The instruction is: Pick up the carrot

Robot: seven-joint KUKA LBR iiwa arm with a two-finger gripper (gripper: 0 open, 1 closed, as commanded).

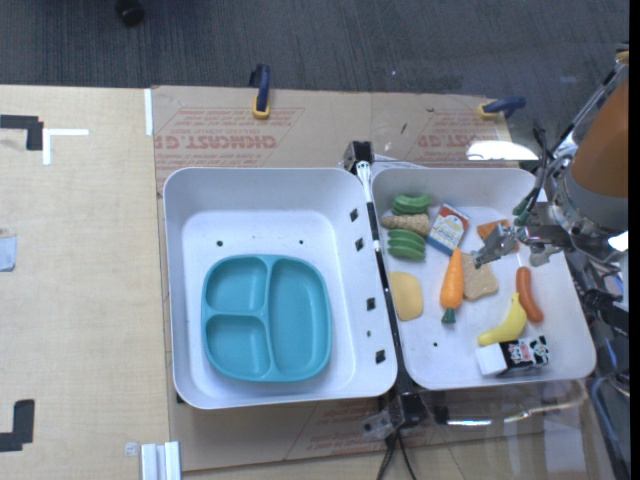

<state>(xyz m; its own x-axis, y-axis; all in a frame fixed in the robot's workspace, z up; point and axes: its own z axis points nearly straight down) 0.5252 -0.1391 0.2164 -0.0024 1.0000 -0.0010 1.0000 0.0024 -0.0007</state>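
Note:
The carrot (pixel 453 279) is orange with a small green stem end. It lies near the middle of the right bin (pixel 440 353), pointing toward the front, with a tan bread slice (pixel 481 283) touching its right side. My gripper (pixel 500 245) hangs over the right half of that bin, just right of and slightly behind the carrot's top, above the bread slice. Nothing shows as held in it. The grey arm with its orange band (pixel 605 153) comes in from the right.
Around the carrot lie green vegetables (pixel 409 205), a small printed box (pixel 447 228), a pale yellow lump (pixel 406 295), a red sausage (pixel 529 295), a banana (pixel 505 323) and a milk carton (pixel 515 355). The left bin (pixel 190 268) holds a teal divided plate (pixel 267 318).

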